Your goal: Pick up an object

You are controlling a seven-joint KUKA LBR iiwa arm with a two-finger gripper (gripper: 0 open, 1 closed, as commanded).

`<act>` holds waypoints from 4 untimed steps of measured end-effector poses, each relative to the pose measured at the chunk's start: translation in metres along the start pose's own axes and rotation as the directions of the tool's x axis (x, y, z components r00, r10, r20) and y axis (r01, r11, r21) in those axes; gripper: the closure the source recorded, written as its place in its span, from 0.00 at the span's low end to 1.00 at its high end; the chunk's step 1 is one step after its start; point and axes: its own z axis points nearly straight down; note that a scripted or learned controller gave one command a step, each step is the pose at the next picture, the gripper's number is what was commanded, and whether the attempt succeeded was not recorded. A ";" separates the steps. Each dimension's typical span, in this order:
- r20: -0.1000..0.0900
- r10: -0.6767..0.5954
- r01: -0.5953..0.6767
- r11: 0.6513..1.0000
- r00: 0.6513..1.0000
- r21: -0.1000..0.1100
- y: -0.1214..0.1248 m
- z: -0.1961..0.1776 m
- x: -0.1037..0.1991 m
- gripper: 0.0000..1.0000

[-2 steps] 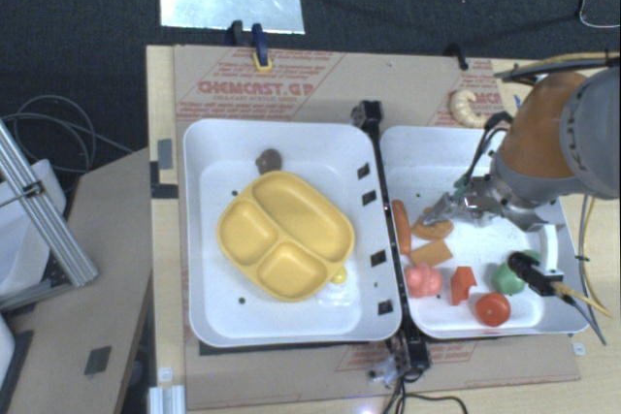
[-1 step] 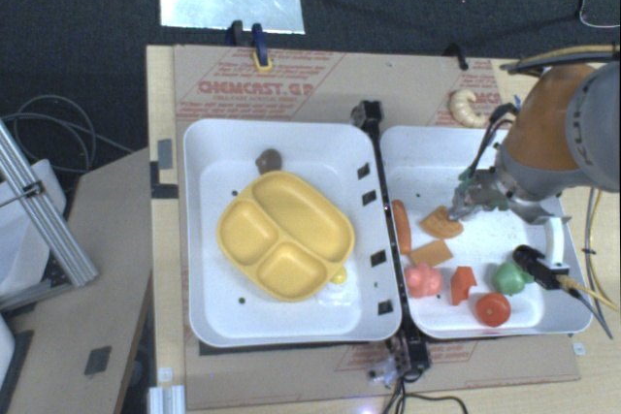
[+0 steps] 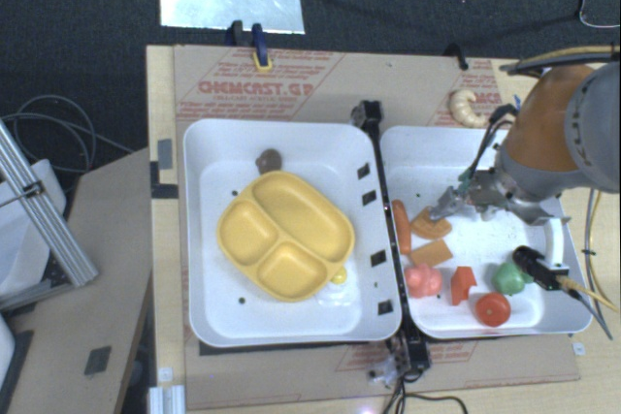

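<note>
Gripper (image 3: 454, 205) low in right bin (image 3: 427, 145), just above orange wedge piece (image 3: 431, 228), prob lined up for a grab. Can't tell its state. Carrot (image 3: 400, 222) just left; red tomato (image 3: 493, 308) further below-right.

You see the gripper (image 3: 452, 205) low in the right bin (image 3: 427, 150), just above an orange wedge (image 3: 431, 228); the left bin (image 3: 213, 150) holds a yellow tray (image 3: 283, 234).

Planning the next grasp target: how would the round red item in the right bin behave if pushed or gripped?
The red ball-like toy looks round, so it would probably roll when nudged. It sits near the bin's front wall, which may stop it. Its smooth curve might slip from two fingers.
</note>
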 end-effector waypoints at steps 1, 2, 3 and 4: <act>0.011 0.000 0.000 1.000 1.000 -0.011 0.079 -0.143 -0.080 0.00; -0.001 -0.004 0.004 1.000 1.000 0.014 0.094 -0.019 -0.073 0.00; 0.004 -0.004 0.004 1.000 1.000 -0.002 0.098 -0.135 -0.075 0.00; 0.000 -0.002 0.002 1.000 1.000 0.014 0.094 -0.056 -0.074 0.00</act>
